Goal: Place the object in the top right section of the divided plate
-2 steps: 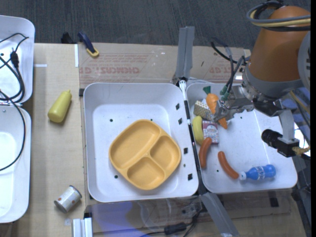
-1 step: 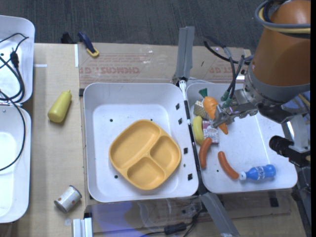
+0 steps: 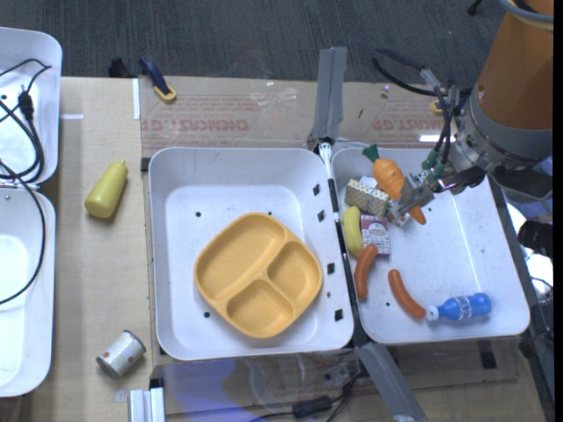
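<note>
From above, the hand hangs low in the right bin, at the toy carrot — whether its fingers are apart or together, I cannot tell. The yellow divided plate lies in the left bin — beside it.
</note>
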{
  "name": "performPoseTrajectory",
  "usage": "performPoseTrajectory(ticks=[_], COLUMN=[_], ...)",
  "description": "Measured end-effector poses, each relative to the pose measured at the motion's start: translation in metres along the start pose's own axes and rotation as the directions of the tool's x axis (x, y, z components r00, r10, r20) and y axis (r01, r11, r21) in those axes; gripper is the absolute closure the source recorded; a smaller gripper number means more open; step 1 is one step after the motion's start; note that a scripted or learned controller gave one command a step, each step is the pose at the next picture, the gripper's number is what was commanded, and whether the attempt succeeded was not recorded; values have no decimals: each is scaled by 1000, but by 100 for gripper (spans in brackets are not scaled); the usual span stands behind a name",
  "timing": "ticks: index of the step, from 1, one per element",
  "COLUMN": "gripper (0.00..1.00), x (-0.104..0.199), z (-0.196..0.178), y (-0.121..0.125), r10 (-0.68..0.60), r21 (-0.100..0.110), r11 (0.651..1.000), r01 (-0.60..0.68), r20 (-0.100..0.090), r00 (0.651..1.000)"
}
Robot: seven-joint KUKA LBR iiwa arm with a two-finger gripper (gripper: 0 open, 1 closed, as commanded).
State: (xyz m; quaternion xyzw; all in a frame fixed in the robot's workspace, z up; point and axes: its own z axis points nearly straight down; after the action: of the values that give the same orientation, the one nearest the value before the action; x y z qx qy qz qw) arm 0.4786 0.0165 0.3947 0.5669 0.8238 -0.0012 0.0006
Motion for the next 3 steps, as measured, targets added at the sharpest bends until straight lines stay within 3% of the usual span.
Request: performPoseTrajectory(ticks=[1, 2, 3], gripper=[100, 100, 100], x=[-21, 63, 63], z=[120, 5, -3], y=[3, 24, 25], r10=[-80, -139, -142], r21=[2, 0, 2], r11=[997, 990, 990], r01=[80, 139, 142], r20=[-2, 0, 1], r00=[997, 990, 990])
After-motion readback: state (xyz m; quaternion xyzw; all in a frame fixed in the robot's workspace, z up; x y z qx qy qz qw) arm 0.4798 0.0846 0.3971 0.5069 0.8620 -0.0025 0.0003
